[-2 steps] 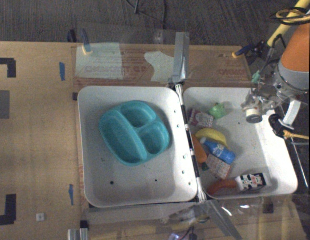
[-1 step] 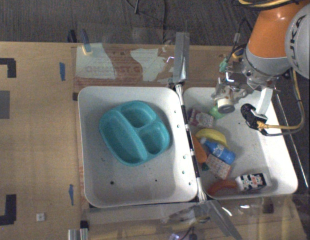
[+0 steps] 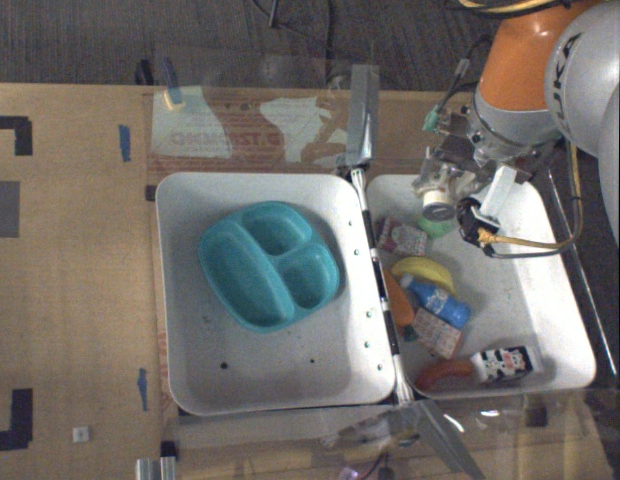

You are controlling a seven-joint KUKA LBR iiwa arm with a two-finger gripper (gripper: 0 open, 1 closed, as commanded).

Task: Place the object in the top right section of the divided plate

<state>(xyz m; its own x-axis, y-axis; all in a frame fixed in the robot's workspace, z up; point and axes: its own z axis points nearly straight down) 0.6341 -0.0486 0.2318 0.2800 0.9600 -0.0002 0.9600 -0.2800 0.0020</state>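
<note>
A teal divided plate [image 3: 270, 265] with three sections lies in the left bin [image 3: 190, 348], and nothing rests on it. My gripper [image 3: 440, 190] hangs over the far left corner of the right bin [image 3: 550, 318], just above a small round white and green thing [image 3: 437, 211]. Whether it touches that thing I cannot tell. Close below it lie a pink and white packet [image 3: 402, 236] and a yellow banana [image 3: 423, 270].
The right bin also holds a blue bottle [image 3: 442, 306], an orange carrot [image 3: 400, 305], a patterned packet [image 3: 436, 333], a red sausage [image 3: 445, 373] and a black and white carton [image 3: 503, 363]. A metal divider [image 3: 362, 128] runs between the bins. Cables [image 3: 510, 238] trail from the wrist.
</note>
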